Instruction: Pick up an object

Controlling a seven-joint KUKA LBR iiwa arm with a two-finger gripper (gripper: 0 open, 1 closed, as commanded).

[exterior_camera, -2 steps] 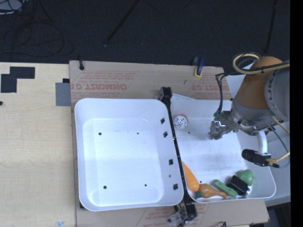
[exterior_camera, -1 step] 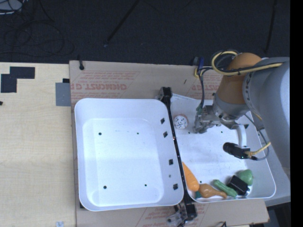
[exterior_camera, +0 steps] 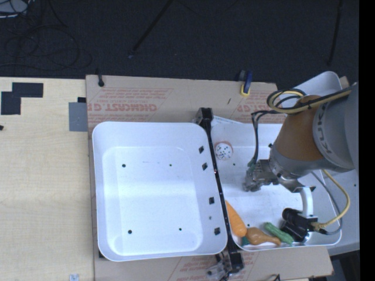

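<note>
My gripper hangs low over the middle of the right bin, reaching in from the right under the orange-banded wrist. A small white disc with dark dots lies on the bin floor up and to the left of it. Along the bin's front edge lie an orange carrot-shaped piece, a shorter orange piece and a green piece. These three sit well below the gripper, apart from it. I see nothing between the gripper and the floor beneath it.
The left bin sits beside the right one, with a black divider strip between them. Both rest on a cardboard sheet. The arm's bulk covers the right bin's right half.
</note>
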